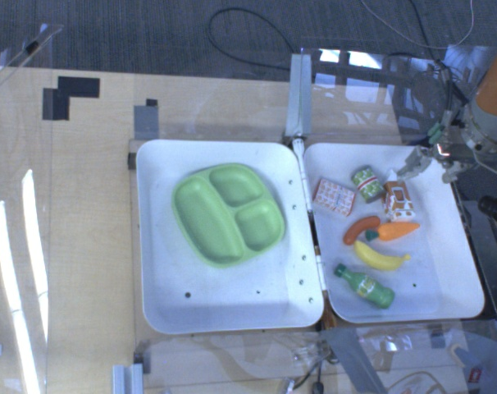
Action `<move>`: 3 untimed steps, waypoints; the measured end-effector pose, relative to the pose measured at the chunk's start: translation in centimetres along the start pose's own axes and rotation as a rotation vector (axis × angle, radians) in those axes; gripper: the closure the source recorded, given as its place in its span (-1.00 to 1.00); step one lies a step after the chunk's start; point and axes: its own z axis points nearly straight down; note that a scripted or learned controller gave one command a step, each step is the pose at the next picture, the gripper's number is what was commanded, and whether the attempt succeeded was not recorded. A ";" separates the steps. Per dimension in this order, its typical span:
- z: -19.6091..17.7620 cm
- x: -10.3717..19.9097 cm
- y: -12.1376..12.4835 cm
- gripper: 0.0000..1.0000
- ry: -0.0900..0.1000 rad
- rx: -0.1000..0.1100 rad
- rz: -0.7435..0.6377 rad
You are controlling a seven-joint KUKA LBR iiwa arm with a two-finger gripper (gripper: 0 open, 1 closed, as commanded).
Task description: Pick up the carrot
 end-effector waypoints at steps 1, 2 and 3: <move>6.0 2.3 -5.7 -1.00 0.000 0.000 -0.095; 12.7 0.2 -3.9 -1.00 -0.010 -0.025 -0.291; 12.8 3.6 -3.1 -1.00 -0.010 -0.023 -0.269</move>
